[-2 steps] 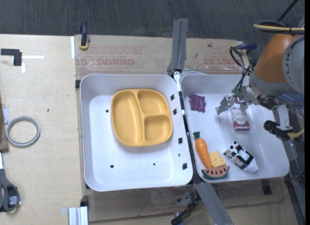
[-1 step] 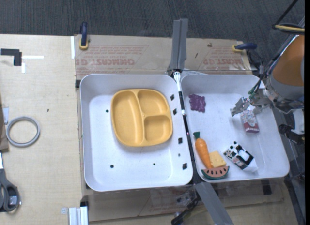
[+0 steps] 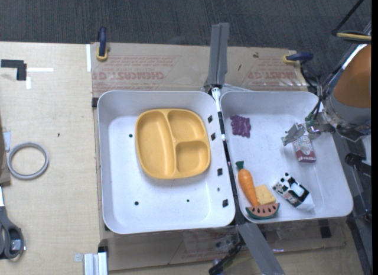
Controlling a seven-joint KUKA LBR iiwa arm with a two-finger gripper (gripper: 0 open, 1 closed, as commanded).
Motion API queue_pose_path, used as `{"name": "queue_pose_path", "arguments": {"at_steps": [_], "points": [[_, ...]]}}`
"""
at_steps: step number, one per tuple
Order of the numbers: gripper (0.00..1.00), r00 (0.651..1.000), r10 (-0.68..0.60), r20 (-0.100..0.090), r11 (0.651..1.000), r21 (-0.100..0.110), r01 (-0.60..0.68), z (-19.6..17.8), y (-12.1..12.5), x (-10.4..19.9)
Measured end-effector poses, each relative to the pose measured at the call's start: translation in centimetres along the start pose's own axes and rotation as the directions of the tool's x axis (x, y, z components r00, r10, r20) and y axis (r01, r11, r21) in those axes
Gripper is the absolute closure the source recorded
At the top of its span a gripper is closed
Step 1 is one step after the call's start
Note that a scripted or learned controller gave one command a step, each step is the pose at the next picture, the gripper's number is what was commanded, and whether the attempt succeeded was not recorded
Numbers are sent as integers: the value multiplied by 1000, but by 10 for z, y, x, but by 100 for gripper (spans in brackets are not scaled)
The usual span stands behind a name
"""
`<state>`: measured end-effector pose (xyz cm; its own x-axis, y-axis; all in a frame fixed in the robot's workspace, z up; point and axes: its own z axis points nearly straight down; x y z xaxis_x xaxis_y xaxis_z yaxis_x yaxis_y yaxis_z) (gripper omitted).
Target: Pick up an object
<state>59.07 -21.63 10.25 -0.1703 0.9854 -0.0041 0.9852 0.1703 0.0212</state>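
The right bin (image 3: 331, 203) holds several toy foods. A purple bunch of grapes (image 3: 240, 125) lies at its back left. An orange carrot (image 3: 246, 185), a yellow block (image 3: 265, 196) and a watermelon slice (image 3: 262, 211) lie at the front left. A black-and-white carton (image 3: 292, 191) sits at the front. A small white and red carton (image 3: 305, 149) lies at mid right. My gripper (image 3: 295, 133) hangs over the bin's right part, just above and left of that small carton, with the orange-banded arm (image 3: 354, 84) behind it.
The left bin (image 3: 118, 209) holds a yellow divided plate (image 3: 173, 143). On the wooden bench to the left lie a grey tape ring (image 3: 26, 160) and scissors (image 3: 10, 238). Clamps (image 3: 102, 44) pin cardboard behind the bins.
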Motion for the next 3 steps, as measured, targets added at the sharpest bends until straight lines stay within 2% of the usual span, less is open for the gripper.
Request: {"name": "queue_pose_path", "arguments": {"at_steps": [1,2,3], "points": [[0,997,-73,-7,997,15,73,8,-24,3],[0,982,-186,-11,982,20,186,9,-81,10],[0,1000,-30,-4,999,21,31,11,4,21]]}}
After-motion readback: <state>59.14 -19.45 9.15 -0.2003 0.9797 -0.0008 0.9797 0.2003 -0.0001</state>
